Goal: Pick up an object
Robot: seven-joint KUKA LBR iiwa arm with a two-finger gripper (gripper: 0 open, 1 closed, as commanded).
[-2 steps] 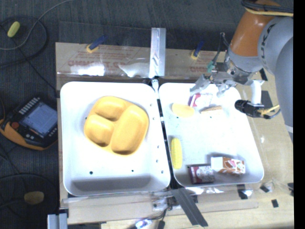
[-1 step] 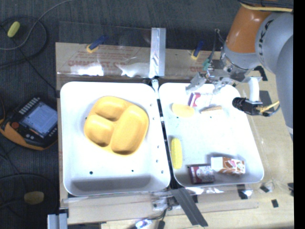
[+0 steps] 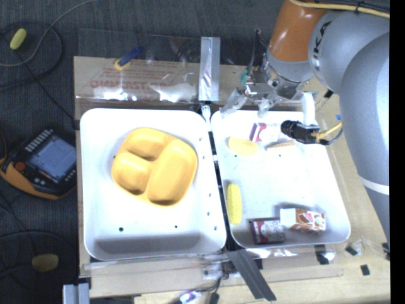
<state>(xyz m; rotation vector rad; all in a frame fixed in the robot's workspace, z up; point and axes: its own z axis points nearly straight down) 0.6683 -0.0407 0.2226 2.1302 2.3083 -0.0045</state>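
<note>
Pale yellow oval object (image 3: 242, 146) lies flat near the far edge of the right white bin (image 3: 329, 189), long axis running left to right. Gripper (image 3: 259, 103) hovers just beyond it, toward the far rim; finger state cannot be determined.

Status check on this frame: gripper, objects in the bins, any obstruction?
Gripper over right bin's far edge, nothing seen held. Corn cob, small boxes lying untouched. Yellow bread-like lump in left bin.
</note>
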